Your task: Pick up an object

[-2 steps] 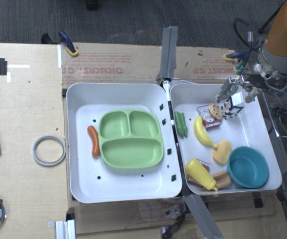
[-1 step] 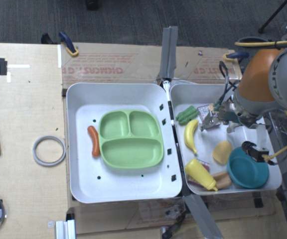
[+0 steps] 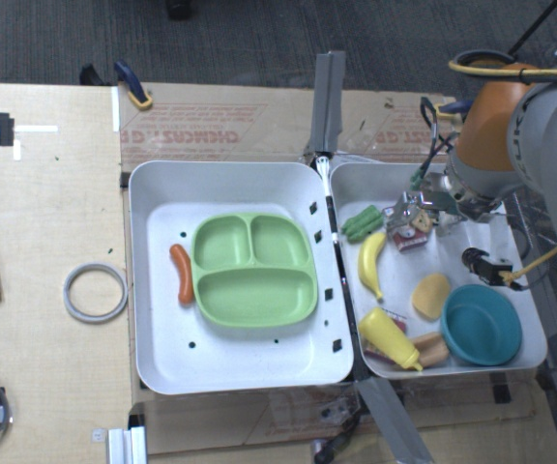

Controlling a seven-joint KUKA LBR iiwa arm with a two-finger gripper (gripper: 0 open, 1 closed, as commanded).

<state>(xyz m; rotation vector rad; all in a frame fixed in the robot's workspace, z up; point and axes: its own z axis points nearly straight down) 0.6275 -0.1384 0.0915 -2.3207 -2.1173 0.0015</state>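
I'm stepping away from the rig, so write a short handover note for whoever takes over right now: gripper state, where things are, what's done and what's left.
Gripper: low in the right bin, over a small dark red item near the back; I cannot tell whether it grips anything.
Right bin: green toy and banana on the left side, yellow bottle at the front, tan disc, teal bowl.
Left bin: green divided plate with an orange sausage beside it.
Done: nothing visibly lifted.
Left: grasp one object and raise it.
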